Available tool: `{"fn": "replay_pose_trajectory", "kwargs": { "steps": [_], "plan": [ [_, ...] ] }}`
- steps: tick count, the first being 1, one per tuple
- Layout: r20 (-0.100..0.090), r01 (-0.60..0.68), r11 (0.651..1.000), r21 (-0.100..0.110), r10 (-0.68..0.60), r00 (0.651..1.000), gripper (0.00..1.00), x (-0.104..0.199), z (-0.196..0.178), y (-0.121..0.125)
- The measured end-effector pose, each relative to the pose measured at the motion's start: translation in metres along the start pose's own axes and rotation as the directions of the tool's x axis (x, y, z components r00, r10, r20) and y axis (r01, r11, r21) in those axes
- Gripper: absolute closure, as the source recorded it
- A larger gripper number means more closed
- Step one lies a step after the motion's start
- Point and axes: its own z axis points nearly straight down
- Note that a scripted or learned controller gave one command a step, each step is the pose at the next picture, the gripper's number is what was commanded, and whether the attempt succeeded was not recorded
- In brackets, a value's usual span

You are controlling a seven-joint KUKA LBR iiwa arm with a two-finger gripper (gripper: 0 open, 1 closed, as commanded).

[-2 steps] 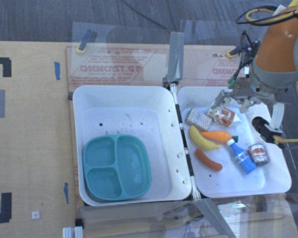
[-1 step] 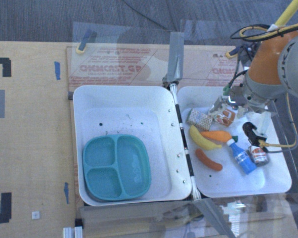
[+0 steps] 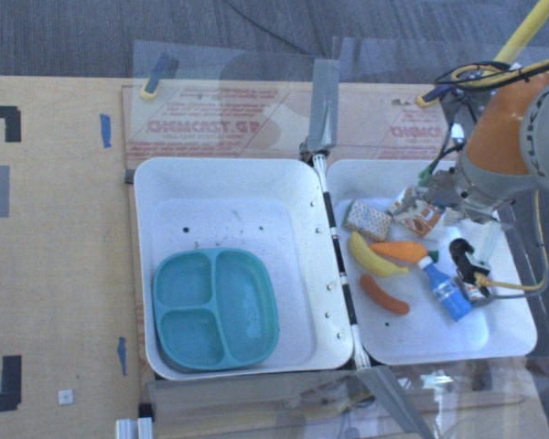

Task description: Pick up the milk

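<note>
Leftward, teal plate [image 3: 215, 309] in one bin [image 3: 156, 183]; in the other bin [image 3: 505, 338], banana [image 3: 373, 256], carrot [image 3: 401, 251], milk [image 3: 423, 218] beside pincer [image 3: 439, 201], grip unclear.

Hemmed in close beside the jaws by patterned box [image 3: 368, 219], carrot [image 3: 403, 251], banana [image 3: 373, 256] and blue bottle [image 3: 446, 293]; open farther off, past the sausage [image 3: 384, 294].

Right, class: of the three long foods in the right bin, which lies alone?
The red sausage; the yellow banana and orange carrot touch each other above it.
</note>
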Motion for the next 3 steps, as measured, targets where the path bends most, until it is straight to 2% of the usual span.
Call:
{"fn": "replay_pose_trajectory", "kwargs": {
  "steps": [1, 2, 3],
  "plan": [
    [0.003, -0.005, 1.0, 0.002, 0.005, 1.0, 1.0, -0.004, -0.011, 0.0],
    [0.001, -0.004, 1.0, 0.002, 0.004, 1.0, 0.0, -0.002, -0.012, 0.0],
    [-0.021, 0.019, 1.0, 0.021, -0.019, 1.0, 0.0, -0.013, -0.002, 0.001]
  ]
}}
